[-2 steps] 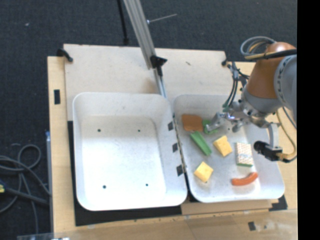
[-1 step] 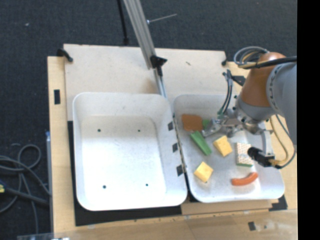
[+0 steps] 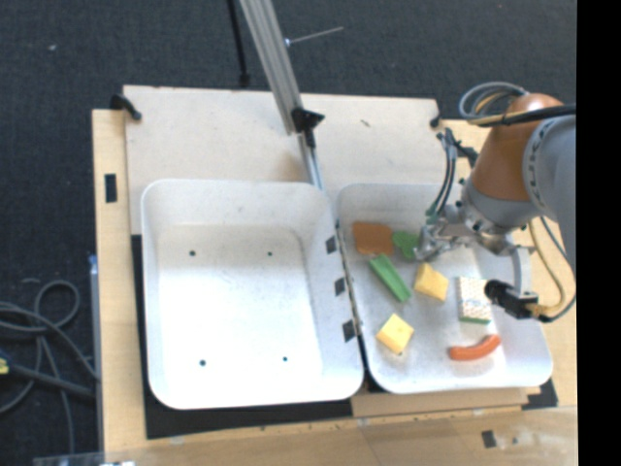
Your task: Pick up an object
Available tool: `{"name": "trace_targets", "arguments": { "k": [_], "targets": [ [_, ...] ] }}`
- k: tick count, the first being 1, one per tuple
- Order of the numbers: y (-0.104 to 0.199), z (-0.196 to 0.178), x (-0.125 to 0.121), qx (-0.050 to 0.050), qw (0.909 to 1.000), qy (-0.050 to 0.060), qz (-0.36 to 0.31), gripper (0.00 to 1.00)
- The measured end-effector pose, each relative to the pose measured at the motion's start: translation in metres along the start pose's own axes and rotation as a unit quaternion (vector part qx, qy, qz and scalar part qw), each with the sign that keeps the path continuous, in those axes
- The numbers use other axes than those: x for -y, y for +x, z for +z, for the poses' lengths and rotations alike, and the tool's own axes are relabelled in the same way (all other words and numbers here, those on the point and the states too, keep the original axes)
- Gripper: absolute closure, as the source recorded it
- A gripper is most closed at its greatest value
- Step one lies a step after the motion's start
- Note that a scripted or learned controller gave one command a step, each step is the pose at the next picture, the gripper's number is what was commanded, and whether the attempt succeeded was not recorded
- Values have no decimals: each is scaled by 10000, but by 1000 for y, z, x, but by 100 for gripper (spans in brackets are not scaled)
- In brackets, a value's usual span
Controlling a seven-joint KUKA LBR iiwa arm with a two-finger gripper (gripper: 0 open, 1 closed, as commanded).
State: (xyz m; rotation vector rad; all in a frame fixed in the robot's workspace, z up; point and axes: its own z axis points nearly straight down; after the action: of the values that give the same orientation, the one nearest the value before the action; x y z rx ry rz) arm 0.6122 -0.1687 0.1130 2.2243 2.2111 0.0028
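The right bin [image 3: 524, 367] holds a brown block [image 3: 372, 237], a long green piece [image 3: 389, 277], a small green piece [image 3: 405, 243], two yellow blocks [image 3: 432, 282] [image 3: 395, 333], a white speckled block [image 3: 473, 299] and an orange-red sausage shape [image 3: 474, 349]. My gripper [image 3: 427, 248] hangs low over the bin's upper middle, just right of the small green piece and above the upper yellow block. Nothing shows between its fingers.
The left bin [image 3: 155, 260] sits beside the right one, sharing a raised divider. A slanted metal pole [image 3: 277, 61] rises from behind the bins. Cables [image 3: 34, 343] lie on the floor at the left. The arm's orange band [image 3: 505, 158] stands over the right bin's far corner.
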Motion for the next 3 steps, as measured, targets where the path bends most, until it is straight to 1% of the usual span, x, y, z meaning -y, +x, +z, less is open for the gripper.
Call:
{"name": "trace_targets", "arguments": {
  "k": [1, 2, 3],
  "targets": [
    [-2, -59, 7, -4, 10000, -10, -12, 100],
    [1, -123, 2, -2, 10000, -21, -46, 100],
    [0, -144, 1, -9, 10000, 3, -54, 100]
  ]
}}
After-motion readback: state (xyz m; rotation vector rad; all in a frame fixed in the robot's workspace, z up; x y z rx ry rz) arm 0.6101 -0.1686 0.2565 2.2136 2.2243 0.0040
